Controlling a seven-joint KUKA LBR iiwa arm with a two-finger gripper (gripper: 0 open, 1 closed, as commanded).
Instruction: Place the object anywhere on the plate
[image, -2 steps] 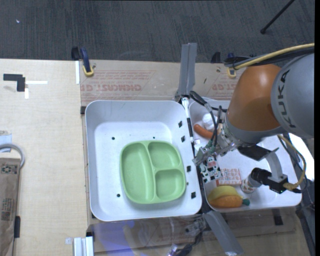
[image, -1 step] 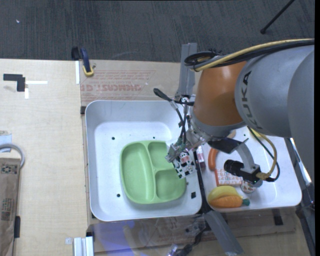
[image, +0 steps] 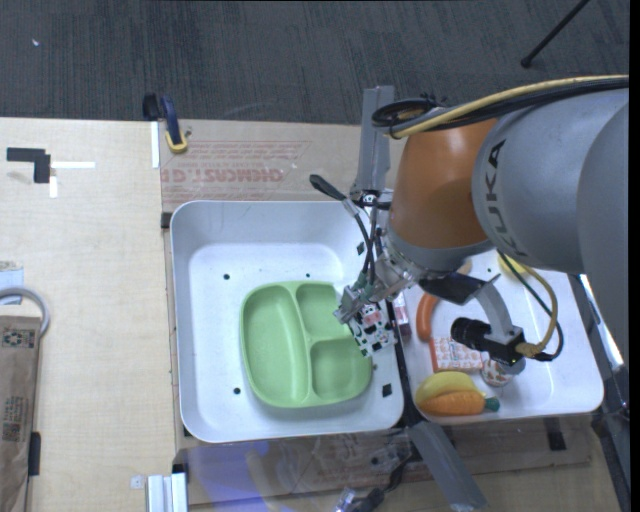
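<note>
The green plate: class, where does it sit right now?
The green plate lies in the left white bin, toward its right side, with the gripper at its right edge.

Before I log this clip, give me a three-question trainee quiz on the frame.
1. True or false: the green plate lies in the left bin.
2. How many compartments does the plate have?
3. The pincer is: A) over the plate's right edge, B) over the bare wood, C) over the banana.

Key: 1 true. 2 three. 3 A; whether its fingers are open is unclear from this view.
</note>
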